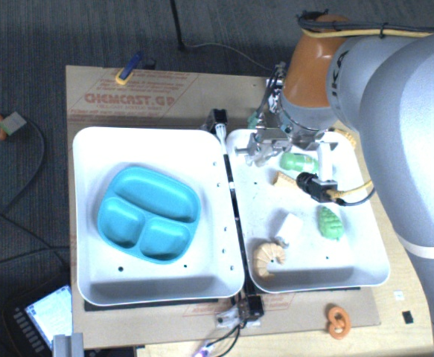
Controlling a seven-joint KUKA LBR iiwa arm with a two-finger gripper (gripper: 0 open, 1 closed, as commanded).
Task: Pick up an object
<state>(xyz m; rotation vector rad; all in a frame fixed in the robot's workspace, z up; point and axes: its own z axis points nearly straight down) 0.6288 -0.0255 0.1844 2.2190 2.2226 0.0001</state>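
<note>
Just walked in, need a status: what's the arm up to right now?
The arm reaches into the right bin, gripper low near its back left corner. Nothing visibly held. Loose items lie nearby: a pale green piece, a green toy, a white block, a shrimp. The left bin holds a blue tray.

Flat brown cardboard-topped bench (164, 95) with red print | two shallow white plastic bins side by side on it, left bin (90, 199) touching right bin (365, 266) | blue-and-yellow clip (128, 68) near back-left edge | small orange ring-shaped piece (339, 320) on front edge, just before the right bin
</note>
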